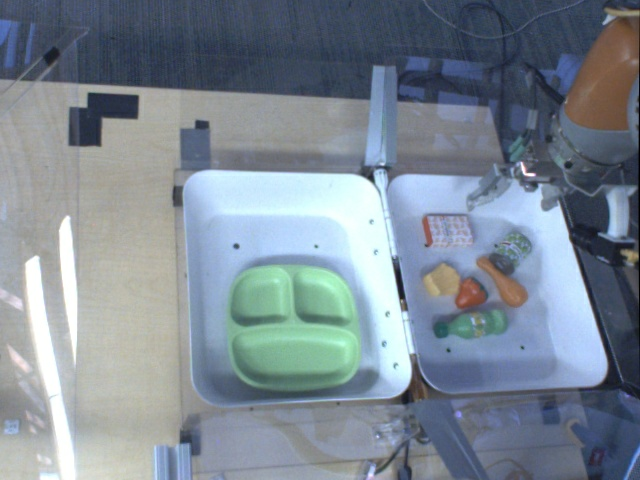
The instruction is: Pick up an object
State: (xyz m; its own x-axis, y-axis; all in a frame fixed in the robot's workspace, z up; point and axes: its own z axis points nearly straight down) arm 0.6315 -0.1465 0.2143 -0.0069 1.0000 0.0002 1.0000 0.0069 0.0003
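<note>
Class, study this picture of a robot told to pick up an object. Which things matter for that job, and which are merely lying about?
Belong to the job:
gripper, above the right bin
red-and-white packet
yellow piece
red piece
orange carrot
small can
green bottle

Just lying about:
green divided tray in the left bin
cable on the floor beyond the bench

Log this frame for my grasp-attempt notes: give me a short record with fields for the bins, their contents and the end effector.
left bin: green divided tray
right bin: red-and-white packet, yellow piece, red piece, orange carrot, small can, green bottle
end effector: over the right bin's far edge, holding nothing visible
</note>
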